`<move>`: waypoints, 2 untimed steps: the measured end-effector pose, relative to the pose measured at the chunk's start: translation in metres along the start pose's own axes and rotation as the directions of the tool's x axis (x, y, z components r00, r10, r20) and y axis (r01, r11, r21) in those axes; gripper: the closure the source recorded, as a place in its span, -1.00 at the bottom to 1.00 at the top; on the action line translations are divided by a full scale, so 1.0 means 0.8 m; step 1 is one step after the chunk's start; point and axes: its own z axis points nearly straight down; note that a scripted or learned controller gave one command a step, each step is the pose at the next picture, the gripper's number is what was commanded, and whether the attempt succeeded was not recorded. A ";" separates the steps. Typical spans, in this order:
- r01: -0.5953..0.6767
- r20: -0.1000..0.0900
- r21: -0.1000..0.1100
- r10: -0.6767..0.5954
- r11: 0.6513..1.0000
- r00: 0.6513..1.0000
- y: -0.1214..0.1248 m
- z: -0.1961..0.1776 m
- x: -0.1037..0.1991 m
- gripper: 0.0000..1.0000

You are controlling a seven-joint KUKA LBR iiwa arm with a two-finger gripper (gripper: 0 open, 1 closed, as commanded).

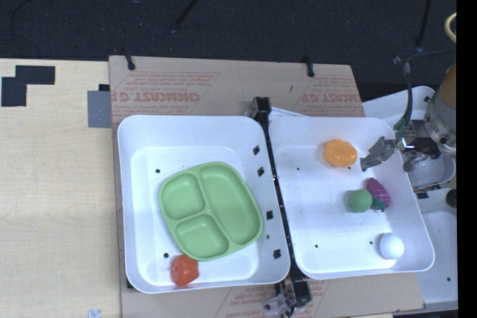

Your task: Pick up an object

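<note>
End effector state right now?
End effector: over the right bin, just right of the orange object, holding nothing visible; open or shut cannot be told.

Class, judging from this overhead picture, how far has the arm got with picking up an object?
Done: the gripper has reached the right bin. In hand: nothing. It is beside the orange piece. Left: the whole pick; the green ball and white ball lie untouched.

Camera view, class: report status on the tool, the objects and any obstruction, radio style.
Tool over right bin, nothing between fingers. Nearest: orange object; green ball, purple piece and white ball beyond. Nothing blocking.
</note>
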 end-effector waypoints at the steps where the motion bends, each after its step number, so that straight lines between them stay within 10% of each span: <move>1: -0.001 -0.002 0.007 0.001 1.000 1.000 -0.004 0.077 -0.008 -1.00; 2: 0.000 -0.003 0.008 0.000 1.000 1.000 -0.015 0.148 0.002 -1.00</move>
